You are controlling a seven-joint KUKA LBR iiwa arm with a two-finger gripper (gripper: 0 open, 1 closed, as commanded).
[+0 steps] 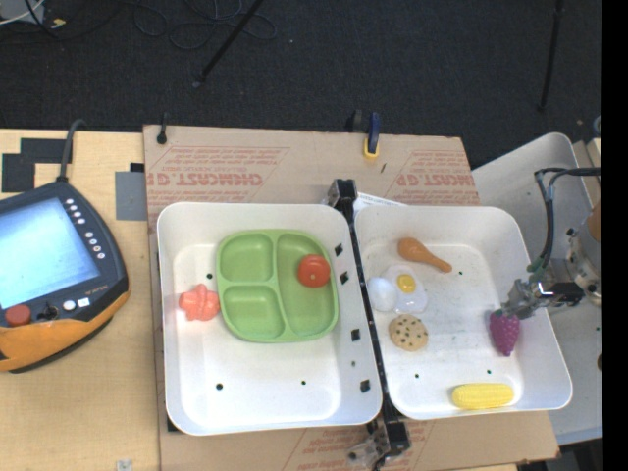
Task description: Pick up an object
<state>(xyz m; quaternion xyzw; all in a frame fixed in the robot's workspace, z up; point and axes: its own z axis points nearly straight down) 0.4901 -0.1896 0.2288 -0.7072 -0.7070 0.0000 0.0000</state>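
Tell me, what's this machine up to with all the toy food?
A robot arm reaches in from the right, its gripper low in the right bin, right beside the purple grapes. Whether it has hold of them is unclear. A chicken drumstick, fried egg, cookie and corn cob lie loose there.

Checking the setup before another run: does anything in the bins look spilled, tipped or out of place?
Nothing stands out. The green tray lies flat in the left bin with a red ball in one compartment. The right bin holds toy food lying apart, with the gripper by the purple grapes.
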